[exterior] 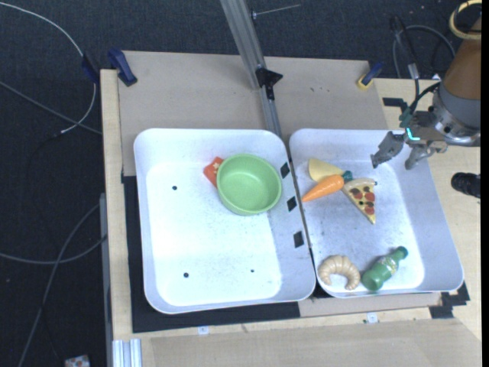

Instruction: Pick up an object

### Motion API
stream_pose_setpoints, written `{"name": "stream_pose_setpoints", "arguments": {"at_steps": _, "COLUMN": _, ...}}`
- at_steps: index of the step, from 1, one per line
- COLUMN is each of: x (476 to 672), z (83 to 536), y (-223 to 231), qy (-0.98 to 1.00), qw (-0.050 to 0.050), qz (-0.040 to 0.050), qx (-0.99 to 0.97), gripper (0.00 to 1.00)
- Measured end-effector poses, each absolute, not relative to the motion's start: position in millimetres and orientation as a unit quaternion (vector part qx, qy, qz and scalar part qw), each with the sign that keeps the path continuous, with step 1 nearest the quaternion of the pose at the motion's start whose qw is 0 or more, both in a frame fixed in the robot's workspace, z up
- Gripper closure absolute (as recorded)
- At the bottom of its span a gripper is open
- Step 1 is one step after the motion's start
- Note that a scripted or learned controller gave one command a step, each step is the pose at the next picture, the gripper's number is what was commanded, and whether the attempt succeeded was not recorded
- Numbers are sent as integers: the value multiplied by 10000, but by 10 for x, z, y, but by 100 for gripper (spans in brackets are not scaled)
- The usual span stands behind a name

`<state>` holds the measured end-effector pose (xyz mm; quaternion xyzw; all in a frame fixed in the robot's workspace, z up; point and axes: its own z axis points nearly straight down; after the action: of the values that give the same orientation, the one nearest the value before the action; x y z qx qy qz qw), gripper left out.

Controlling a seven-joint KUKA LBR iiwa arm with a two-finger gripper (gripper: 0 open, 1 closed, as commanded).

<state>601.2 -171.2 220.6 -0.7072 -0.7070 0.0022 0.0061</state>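
My gripper (402, 156) hangs over the far right part of the right bin (428, 205), fingers spread open with nothing between them. Below and left of it lie a pizza slice (362, 199), an orange carrot (324, 187) and a pale yellow wedge (324, 169). At the bin's near edge rest a croissant (341, 271) and a green bottle (383, 269). The left bin (199, 258) holds a green bowl (247, 183) with a small red-orange piece (212, 170) tucked against its left rim.
A metal post (246, 40) slants down to the gap between the bins. Blue clamps (121, 66) sit at the bench's far corners. Cables run beside the arm on the right.
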Motion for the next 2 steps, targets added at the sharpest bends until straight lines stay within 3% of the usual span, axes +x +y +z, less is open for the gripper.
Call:
{"name": "stream_pose_setpoints", "arguments": {"at_steps": 1, "x": 6024, "z": 2236, "y": -1713, "qy": -7072, "qw": 38, "qz": 6, "qx": -7070, "gripper": 0}}
{"name": "stream_pose_setpoints", "arguments": {"at_steps": 2, "x": 6036, "z": 1802, "y": -1726, "qy": -7068, "qw": 71, "qz": 31, "qx": -7074, "gripper": 0}}
